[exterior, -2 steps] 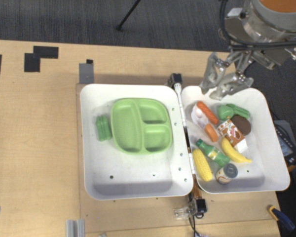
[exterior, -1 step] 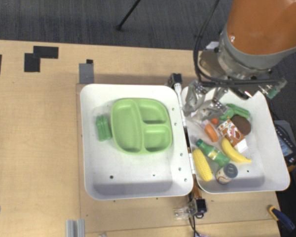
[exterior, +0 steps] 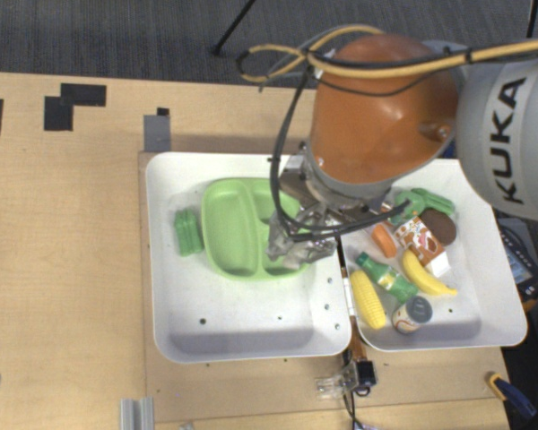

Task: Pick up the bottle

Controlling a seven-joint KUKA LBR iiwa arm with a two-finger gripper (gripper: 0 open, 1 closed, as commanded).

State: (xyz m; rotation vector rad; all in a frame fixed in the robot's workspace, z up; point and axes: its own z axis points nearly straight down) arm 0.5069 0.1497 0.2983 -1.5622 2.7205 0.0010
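Note:
The bottle (exterior: 387, 274) is small and green. It lies on its side in the right bin (exterior: 484, 330), between a corn cob (exterior: 369, 299) and a banana (exterior: 429, 277). My gripper (exterior: 290, 243) hangs over the right edge of a green tray (exterior: 233, 227) in the left bin (exterior: 242, 325). It is well to the left of the bottle, across the wall that divides the bins. The orange wrist band (exterior: 381, 106) hides the back part of both bins.
A small green ridged piece (exterior: 188, 231) lies left of the tray. The right bin also holds an orange piece (exterior: 383, 238), a red and white box (exterior: 419, 237), a brown item (exterior: 441, 227), a green item (exterior: 428, 201) and a grey round can (exterior: 415, 312).

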